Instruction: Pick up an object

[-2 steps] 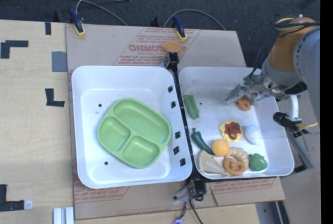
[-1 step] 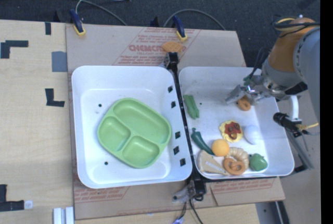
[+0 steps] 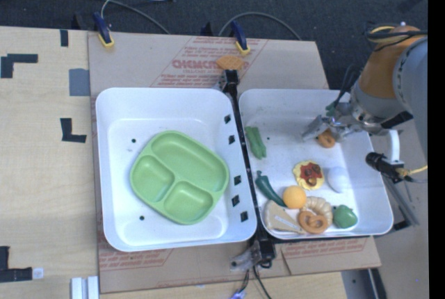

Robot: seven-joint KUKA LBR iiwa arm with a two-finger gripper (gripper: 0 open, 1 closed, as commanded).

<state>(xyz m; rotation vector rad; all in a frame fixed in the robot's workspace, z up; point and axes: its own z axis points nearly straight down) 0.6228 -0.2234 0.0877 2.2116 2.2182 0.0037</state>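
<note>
My gripper [image 3: 321, 129] is low over the upper right part of the right bin [image 3: 278, 104], reaching in from the right. A small round orange-brown piece [image 3: 327, 140] lies right at its tip, touching it or just below it; whether it is gripped is unclear. Further toy food lies in the same bin: a green pickle [image 3: 255, 141], a dark green chilli [image 3: 268, 188], a yellow disc with red topping [image 3: 309, 174], a white egg [image 3: 336, 179], an orange [image 3: 295, 197], a brown pretzel [image 3: 314, 220] and a green pepper [image 3: 344, 216].
A green divided plate [image 3: 179, 176] lies in the left bin [image 3: 111, 151]. A pale bread slice [image 3: 278, 219] sits in the right bin's front corner. The bins' shared wall [image 3: 240, 151] carries black clips. Cables and blue clamps [image 3: 103, 30] lie behind the bins.
</note>
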